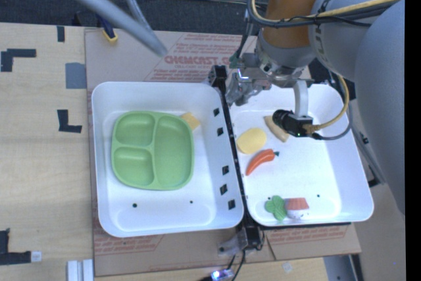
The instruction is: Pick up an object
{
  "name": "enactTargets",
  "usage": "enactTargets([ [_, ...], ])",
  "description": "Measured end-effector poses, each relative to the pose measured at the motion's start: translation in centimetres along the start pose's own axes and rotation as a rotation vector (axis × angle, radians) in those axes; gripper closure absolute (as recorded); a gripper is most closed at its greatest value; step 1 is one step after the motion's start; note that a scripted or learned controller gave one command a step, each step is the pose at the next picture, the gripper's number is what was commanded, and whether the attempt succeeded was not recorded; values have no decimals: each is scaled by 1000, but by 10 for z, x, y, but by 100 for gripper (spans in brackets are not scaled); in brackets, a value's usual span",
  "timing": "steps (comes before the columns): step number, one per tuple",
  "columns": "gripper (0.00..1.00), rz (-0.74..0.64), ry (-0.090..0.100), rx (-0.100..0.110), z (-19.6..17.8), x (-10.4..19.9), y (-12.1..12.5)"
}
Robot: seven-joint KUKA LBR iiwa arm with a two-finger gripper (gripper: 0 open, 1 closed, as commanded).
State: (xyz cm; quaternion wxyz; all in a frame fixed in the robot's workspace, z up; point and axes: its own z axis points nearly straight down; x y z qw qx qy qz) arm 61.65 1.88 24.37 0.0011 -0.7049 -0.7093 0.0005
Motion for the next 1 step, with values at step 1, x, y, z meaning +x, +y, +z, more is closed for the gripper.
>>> enactTargets([
  [1,100,-1,0,-1,-3,56,6],
])
